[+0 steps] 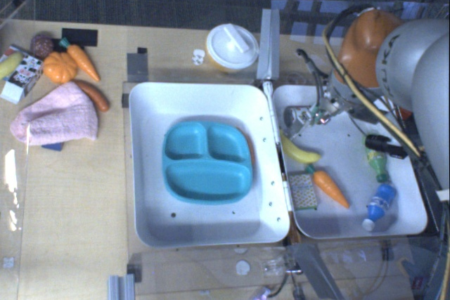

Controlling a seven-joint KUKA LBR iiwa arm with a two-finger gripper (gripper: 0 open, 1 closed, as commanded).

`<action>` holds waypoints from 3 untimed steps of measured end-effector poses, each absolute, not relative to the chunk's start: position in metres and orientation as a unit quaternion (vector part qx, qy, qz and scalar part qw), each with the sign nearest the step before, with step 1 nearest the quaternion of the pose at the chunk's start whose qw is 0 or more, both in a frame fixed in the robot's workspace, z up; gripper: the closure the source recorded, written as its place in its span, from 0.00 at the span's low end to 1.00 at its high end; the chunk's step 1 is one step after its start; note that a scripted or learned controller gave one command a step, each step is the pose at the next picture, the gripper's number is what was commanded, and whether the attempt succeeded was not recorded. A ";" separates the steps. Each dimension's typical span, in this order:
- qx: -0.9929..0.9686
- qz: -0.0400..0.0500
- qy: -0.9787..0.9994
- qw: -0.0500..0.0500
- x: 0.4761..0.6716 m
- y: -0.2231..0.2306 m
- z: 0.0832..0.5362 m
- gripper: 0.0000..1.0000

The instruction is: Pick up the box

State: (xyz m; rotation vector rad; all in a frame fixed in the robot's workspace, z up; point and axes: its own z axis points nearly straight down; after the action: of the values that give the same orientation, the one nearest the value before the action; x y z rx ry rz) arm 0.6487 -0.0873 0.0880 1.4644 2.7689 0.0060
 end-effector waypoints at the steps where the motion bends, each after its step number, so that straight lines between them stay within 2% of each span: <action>1: 0.468 0.000 0.884 0.007 0.650 -0.091 0.101 1.00; 2: 0.467 0.002 0.884 0.008 0.651 -0.088 0.101 0.00; 3: 0.565 0.002 0.825 0.004 0.641 -0.098 0.088 0.00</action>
State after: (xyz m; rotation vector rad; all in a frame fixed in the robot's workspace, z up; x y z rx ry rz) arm 0.6409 -0.0976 0.0877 1.7695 2.5872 0.0062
